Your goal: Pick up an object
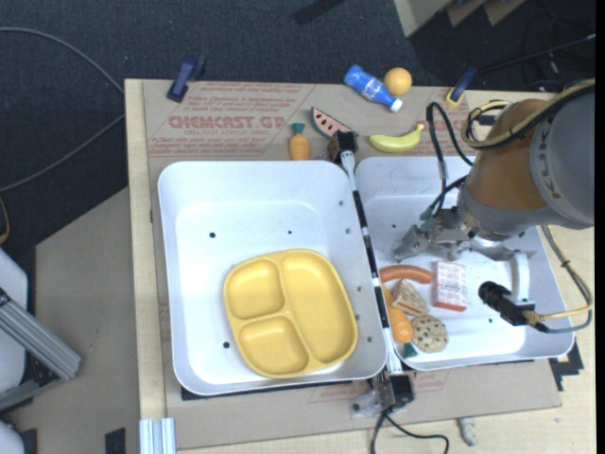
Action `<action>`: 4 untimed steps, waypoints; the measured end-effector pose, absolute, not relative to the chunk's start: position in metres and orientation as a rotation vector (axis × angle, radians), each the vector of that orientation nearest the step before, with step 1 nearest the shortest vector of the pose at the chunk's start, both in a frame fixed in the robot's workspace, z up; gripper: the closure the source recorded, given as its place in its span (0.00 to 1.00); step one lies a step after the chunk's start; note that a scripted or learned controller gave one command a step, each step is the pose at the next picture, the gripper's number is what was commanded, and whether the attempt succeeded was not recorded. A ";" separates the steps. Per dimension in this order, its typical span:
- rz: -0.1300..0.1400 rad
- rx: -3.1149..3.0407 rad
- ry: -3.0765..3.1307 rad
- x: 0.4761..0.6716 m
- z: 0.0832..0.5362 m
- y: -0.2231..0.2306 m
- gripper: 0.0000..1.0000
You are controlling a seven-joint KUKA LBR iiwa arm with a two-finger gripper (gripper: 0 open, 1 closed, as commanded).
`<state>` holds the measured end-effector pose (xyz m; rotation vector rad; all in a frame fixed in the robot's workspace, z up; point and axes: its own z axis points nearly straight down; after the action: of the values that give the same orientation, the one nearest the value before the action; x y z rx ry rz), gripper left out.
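Note:
My gripper (408, 246) hangs low over the middle of the right bin (397, 183), just above the cluster of toy food. Below it lie a red sausage (406, 273), a red-and-white packet (450, 285), a sandwich wedge (408, 299), a small orange piece (402, 328) and a chocolate-chip cookie (428, 333). Nothing shows between the grey fingers. The arm with its orange band (501, 164) covers the bin's right half.
The left bin (189, 206) holds a yellow divided plate (288, 312). Behind the bins on the bench lie a banana (397, 140), a watermelon slice (326, 121), a small carrot (300, 146), a blue bottle (371, 87) and an orange (398, 80).

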<state>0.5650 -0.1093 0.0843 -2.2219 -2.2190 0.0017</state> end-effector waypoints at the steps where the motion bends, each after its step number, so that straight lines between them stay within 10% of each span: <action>1: 0.000 -2.222 -2.220 0.521 0.084 -0.101 0.00; 2: 0.000 -2.225 -2.221 0.548 0.132 -0.193 0.00; 3: -0.001 -2.221 -2.223 0.642 0.084 -0.188 0.00; 4: 0.001 -2.219 -2.219 0.517 0.084 -0.215 0.00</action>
<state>0.5174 -0.2151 0.0840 -2.2191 -2.2185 0.0014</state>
